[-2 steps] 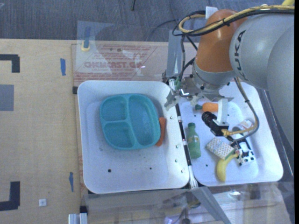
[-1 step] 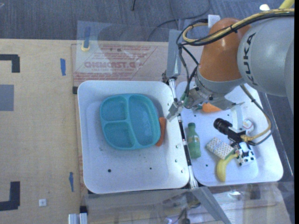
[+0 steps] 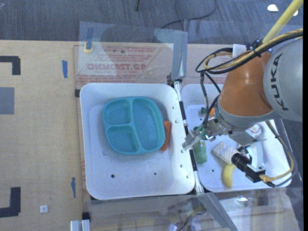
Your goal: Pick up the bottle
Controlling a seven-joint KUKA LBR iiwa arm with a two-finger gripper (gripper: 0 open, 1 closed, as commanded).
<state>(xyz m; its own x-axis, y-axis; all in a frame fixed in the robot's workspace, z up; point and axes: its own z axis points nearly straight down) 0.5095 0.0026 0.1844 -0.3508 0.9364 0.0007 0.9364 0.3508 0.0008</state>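
A small green bottle [image 3: 200,153] lies in the right bin [image 3: 279,153], close against its left wall. My gripper [image 3: 197,139] hangs right over the bottle's upper end, under the orange band of the arm. The arm's wrist covers the top of the bottle, and I cannot see whether anything is gripped.
In the right bin, a yellow banana-like piece [image 3: 227,175] and a white speckled object [image 3: 223,150] lie just right of the bottle. The left bin [image 3: 91,167] holds a teal divided plate [image 3: 134,125] with an orange piece [image 3: 167,134] at its right edge. A divider wall [image 3: 185,129] separates the bins.
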